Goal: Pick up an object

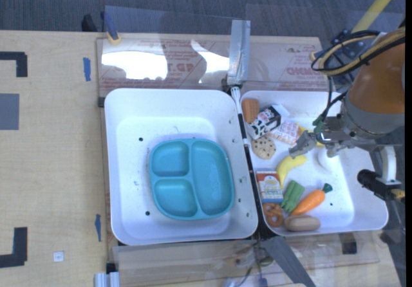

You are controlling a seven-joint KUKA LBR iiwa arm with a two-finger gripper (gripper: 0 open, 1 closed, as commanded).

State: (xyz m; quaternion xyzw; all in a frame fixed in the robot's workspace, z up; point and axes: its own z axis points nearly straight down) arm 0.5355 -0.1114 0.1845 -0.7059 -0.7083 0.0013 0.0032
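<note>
The claw [317, 143], dull grey metal under the arm's orange band, hangs over the right bin [367, 212] with its two thin fingers spread narrowly and nothing between them. Just below and left of its tips lies one banana [291, 165], smooth, yellow and curved, close to the nearer finger but not gripped. Further below the claw sit one glossy orange carrot [311, 201] with a green stub, one ribbed green vegetable [292, 194] just beside it, and one tan, rounded potato-like lump [302, 222] against the bin's near wall. Left of the claw are a round speckled cookie [263, 147], a black-and-white spotted carton [265, 121], a pale printed packet [286, 131] and an orange cylinder [250, 110]. Below and left rest a flat red-and-white box [269, 186] and a brown twisted pretzel [273, 213]. Well to the claw's left, the second shallow white bin [122, 118], matte plastic with rounded corners, holds one teal plate [191, 177] split into three compartments. Both bins stand on a light wooden surface [45, 150].
</note>
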